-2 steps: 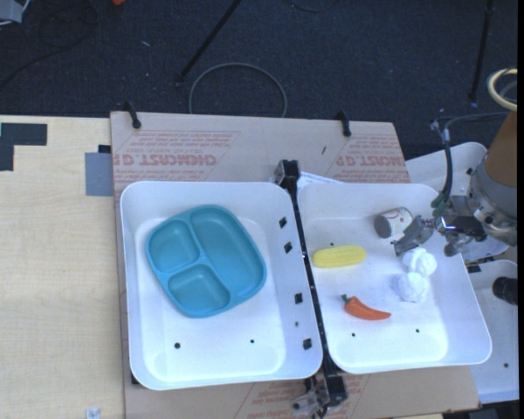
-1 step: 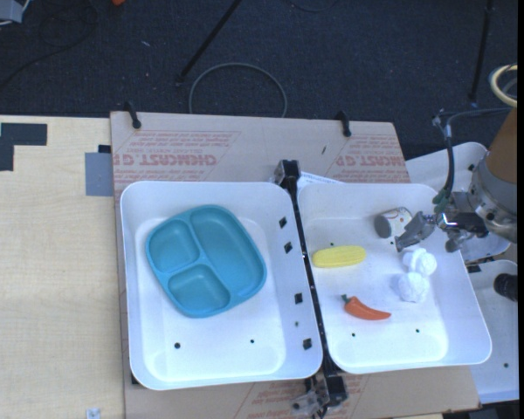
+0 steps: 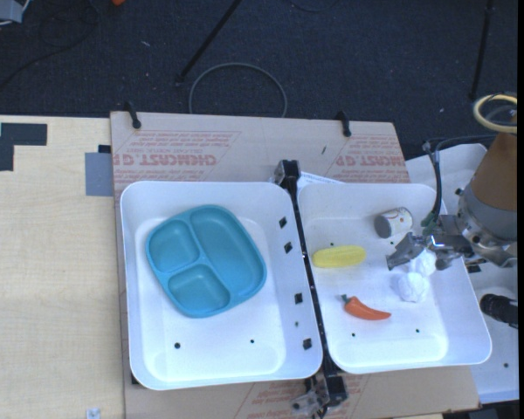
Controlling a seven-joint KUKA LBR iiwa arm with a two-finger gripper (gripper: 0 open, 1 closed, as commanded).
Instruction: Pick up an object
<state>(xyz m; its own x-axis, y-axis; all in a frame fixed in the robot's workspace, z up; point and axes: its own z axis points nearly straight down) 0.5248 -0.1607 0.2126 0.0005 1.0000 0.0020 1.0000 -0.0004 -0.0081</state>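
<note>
A crumpled white object point(image 3: 411, 283) is lying in the right bin point(image 3: 458, 343), near that bin's right wall and well clear of its near edge. The gripper point(image 3: 408, 253) is hovering just above and to the left of it, at the end of the arm point(image 3: 493, 201) that is reaching in from the right. Nothing is showing between the fingers, and whether they are spread or closed cannot be told from this slant.

Open floor is lying below and to the left of the white object. An orange-red pepper point(image 3: 365, 309) is resting near it toward the front, a yellow corn cob point(image 3: 339, 256) is sitting well apart toward the centre divider, and a small grey-and-white cylinder point(image 3: 392, 222) is lying on its side just beyond the gripper. The front right corner of the bin is offering bare room.

In the left bin point(image 3: 148, 339), a blue divided plate point(image 3: 206, 258) is taking up the middle, tilted askew, with bare white floor around it.

Both bins are sitting on a cardboard sheet point(image 3: 201, 151) printed with red lettering, on a pale wooden bench point(image 3: 44, 286). Beyond it, dark carpet point(image 3: 349, 51) is showing with cables and a stand leg across it.

The white object is looking soft and wrinkled, almost the same tone as the bin under it.
</note>
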